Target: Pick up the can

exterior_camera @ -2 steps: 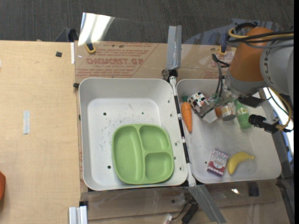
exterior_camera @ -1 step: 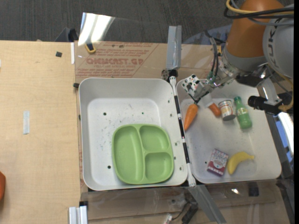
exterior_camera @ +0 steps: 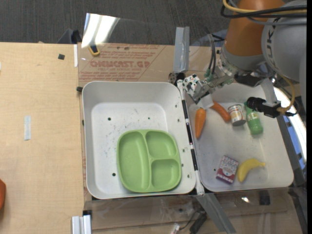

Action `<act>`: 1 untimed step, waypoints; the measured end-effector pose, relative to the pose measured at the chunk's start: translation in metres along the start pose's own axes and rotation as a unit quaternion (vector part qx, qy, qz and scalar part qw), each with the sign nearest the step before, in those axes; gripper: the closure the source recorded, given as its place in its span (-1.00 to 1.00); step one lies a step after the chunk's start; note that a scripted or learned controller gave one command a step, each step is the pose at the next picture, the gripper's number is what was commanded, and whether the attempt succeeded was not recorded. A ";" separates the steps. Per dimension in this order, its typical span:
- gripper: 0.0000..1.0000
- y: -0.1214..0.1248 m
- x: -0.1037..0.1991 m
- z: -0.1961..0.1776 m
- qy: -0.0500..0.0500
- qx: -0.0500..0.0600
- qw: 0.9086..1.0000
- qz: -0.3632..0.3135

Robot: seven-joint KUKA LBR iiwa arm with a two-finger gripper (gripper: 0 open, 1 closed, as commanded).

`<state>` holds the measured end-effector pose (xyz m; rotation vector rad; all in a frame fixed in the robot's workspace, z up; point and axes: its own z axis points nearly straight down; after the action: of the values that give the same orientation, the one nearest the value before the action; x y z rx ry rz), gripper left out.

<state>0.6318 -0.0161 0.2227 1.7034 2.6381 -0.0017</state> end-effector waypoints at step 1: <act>1.00 0.061 0.068 -0.020 0.000 0.000 1.000 -0.024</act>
<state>0.6592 0.0706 0.2430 1.6387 2.6789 -0.0025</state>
